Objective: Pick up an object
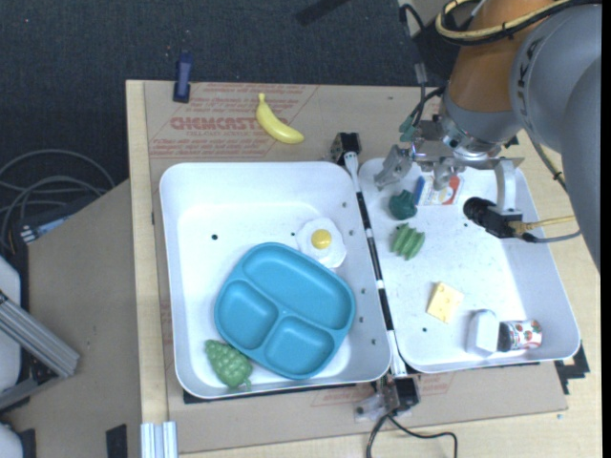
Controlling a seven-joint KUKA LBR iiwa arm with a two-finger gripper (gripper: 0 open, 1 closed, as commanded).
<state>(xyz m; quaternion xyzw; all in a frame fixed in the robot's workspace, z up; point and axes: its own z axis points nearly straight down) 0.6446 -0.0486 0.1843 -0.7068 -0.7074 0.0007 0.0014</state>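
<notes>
My gripper (418,174) hangs over the far left corner of the right bin (535,284), its two grey fingers spread open with nothing between them. Just in front of the fingertips a dark teal object (403,203) lies on the bin floor. Beside the right finger sits a small red and white item (448,190). Nearer the front are a green ridged vegetable (409,242), a yellow cheese wedge (444,301) and a white and red can (501,334) on its side.
The left bin (191,208) holds a blue divided plate (284,308), a fried egg (323,239) and a green bumpy toy (229,363). A banana (277,122) and a small blue item (182,76) lie on the cardboard behind the bins.
</notes>
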